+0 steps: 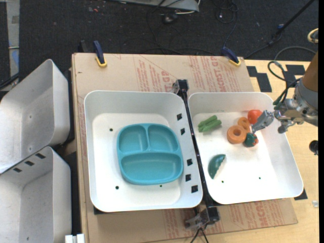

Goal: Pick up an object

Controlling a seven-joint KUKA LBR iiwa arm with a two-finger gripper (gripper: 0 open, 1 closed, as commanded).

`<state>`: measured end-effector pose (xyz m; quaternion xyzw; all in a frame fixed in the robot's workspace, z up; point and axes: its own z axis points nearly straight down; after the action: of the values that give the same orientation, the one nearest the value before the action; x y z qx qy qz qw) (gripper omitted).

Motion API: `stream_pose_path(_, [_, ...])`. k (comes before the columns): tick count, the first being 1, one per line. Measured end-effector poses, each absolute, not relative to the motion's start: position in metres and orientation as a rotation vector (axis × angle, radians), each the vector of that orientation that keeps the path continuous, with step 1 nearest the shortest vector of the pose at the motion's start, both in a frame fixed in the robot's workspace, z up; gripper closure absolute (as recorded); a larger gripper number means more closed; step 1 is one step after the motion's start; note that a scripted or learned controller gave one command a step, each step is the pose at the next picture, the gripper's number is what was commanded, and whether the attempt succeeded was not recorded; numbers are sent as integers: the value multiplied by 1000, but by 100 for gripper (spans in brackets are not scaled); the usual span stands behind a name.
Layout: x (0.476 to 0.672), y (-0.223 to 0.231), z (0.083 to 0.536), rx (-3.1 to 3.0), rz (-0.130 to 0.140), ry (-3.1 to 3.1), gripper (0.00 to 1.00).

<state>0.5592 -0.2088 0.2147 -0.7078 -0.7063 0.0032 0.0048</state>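
Orange ring (236, 134) lay just left of the end effector (263, 121), touching a red piece (254, 115) and dark green piece (250, 140); finger spread could not be told. Risk: the crowded cluster scattering on descent.

Open floor (253, 178) below clustered toys (242, 131)

Two white bins (96, 135), one teal plate (150, 153), five toys (235, 134)
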Motion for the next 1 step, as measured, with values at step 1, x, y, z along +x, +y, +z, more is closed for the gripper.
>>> stream_pose_path(1, [562, -208, 221, -2221, 1, -2223, 0])
